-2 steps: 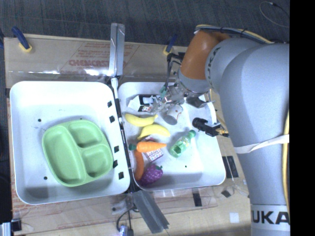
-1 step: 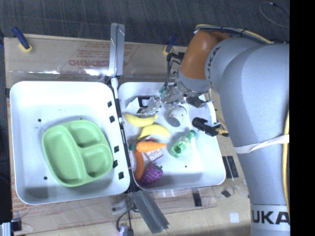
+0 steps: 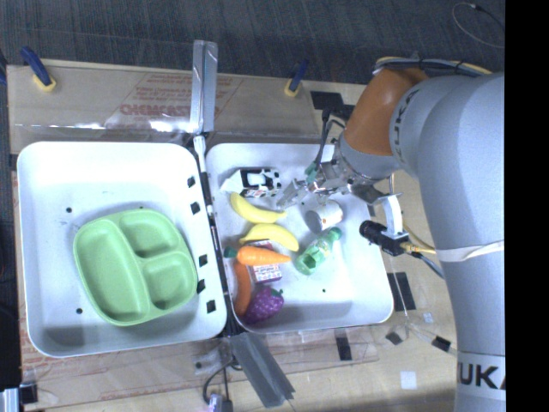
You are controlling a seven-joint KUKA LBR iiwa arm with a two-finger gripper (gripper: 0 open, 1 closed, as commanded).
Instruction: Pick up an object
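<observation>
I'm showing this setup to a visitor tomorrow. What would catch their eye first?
Probably the big grey arm with its orange band, reaching in from the right over the right bin. Next, the bright toy food crowded there: two bananas, a carrot, purple grapes. In the left bin lies a light green divided plate.

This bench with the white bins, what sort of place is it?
Probably a robotics lab set up for grasping tests: a grey arm reaches over two white bins, one holding toy food like bananas, the other a green tray.
</observation>
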